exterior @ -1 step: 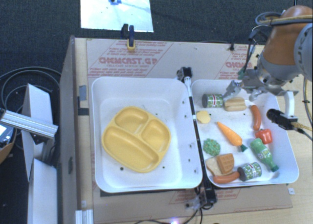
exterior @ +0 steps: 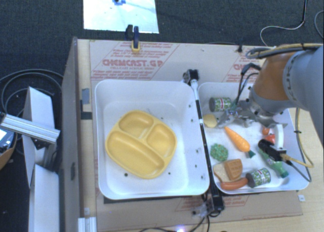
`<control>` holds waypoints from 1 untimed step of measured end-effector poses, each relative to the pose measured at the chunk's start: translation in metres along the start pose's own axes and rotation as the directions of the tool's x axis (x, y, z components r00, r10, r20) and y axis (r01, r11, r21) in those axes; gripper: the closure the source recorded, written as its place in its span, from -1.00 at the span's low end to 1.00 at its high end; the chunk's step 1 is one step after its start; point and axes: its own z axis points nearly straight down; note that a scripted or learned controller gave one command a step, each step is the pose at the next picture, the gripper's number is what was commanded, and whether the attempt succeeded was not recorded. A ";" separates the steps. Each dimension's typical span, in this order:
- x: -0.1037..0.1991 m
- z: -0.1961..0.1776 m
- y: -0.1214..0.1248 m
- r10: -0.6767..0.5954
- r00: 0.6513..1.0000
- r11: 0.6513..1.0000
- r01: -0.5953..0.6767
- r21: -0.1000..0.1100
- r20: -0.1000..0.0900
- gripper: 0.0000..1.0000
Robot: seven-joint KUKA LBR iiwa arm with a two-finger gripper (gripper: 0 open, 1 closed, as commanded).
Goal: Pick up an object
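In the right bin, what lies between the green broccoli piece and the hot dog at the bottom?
In the camera view, a toast slice lies between the broccoli and the hot dog.

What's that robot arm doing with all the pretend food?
The robot arm's gripper hangs low in the right bin, just above a toy carrot and beside a small green can. It holds nothing yet. The left bin has a yellow divided plate.
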 end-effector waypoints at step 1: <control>0.008 0.000 -0.038 0.001 1.000 1.000 -0.001 0.002 -0.001 -1.00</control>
